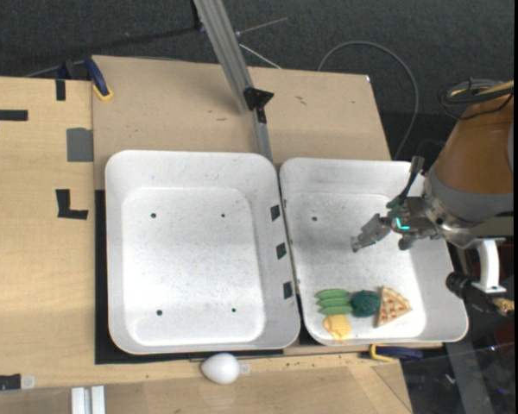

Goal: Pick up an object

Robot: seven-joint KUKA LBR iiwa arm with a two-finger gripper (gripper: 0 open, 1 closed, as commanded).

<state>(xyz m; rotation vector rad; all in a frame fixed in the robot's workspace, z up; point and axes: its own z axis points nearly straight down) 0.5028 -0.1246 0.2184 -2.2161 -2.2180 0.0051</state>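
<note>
Four toys (363, 305) in right bin (345, 179) front.

Lighting: even, diffuse, overhead; moderately bright. White bins (194, 166) near overexposed, speckled surface still legible. Shadows: soft, short, along the bins' inner walls and beneath their near rims. Glare: mild sheen on the wooden bench (328, 115). Focus: slightly soft overall, grainy. Dark floor at the top edge underexposed. Edge distortion: none evident.
</note>
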